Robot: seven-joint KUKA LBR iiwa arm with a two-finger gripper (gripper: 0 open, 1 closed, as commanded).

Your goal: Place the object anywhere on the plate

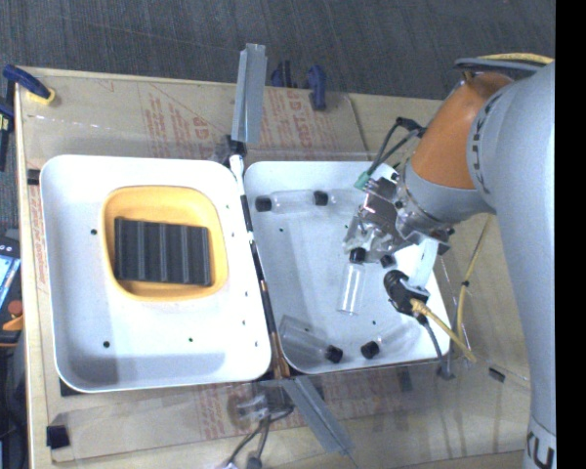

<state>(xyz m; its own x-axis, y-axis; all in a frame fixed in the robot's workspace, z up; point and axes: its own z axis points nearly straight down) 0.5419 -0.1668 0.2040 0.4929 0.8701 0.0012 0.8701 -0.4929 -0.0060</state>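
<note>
Camera view: gripper point(363, 247) hovers over the right bin point(303, 345); whether it is open or closed cannot be told. A clear tube point(351, 287) lies just below. The yellow plate point(164, 238) sits in the left bin point(78, 340).

Beside the right bin point(303, 262): gripper point(369, 244) too cluttered to read (fingers indistinct), arm point(508, 145) cut off.

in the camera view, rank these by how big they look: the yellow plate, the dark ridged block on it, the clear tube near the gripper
1. yellow plate, the largest
2. dark ridged block, which sits inside the plate's outline
3. clear tube, the smallest, a thin piece lying in the right bin just below the gripper
</note>
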